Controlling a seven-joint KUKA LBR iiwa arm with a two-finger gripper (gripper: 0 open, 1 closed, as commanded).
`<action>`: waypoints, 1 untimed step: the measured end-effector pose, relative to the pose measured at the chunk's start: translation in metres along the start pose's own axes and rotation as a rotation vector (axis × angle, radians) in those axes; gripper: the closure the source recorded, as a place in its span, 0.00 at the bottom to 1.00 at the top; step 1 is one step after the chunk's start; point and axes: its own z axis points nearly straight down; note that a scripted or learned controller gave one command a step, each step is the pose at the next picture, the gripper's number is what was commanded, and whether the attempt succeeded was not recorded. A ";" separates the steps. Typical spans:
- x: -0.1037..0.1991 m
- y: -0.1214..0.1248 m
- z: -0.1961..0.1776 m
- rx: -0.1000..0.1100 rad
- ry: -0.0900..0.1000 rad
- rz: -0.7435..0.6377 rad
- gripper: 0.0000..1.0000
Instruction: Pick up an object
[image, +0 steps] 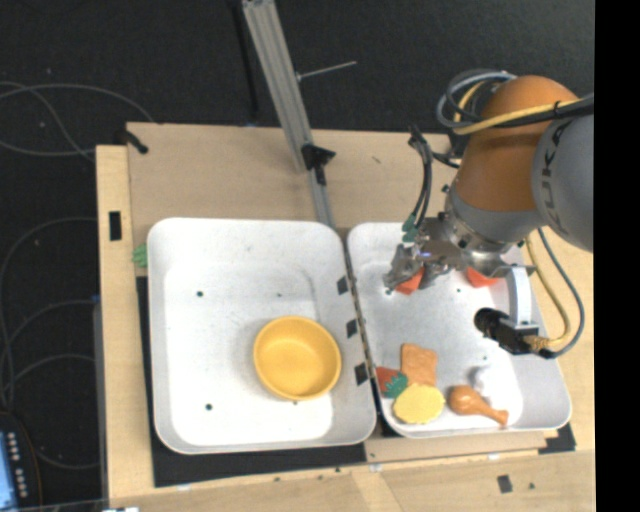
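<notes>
Gripper (405, 275) over right bin (540, 400), yellow bowl (296, 357) in left bin (200, 300).

A tan wooden surface (230, 170) carries two shallow white bins, left (175, 300) and right (540, 400), touching side by side.

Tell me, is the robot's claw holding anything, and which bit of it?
It cannot be told for sure. The claw sits right at a small orange-red piece in the right white bin, but the view doesn't show a grip.

One fixed camera looks down slantwise on both bins (250, 330) from above.
</notes>
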 end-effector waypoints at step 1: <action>0.051 0.000 -0.006 -0.002 0.001 -0.001 1.00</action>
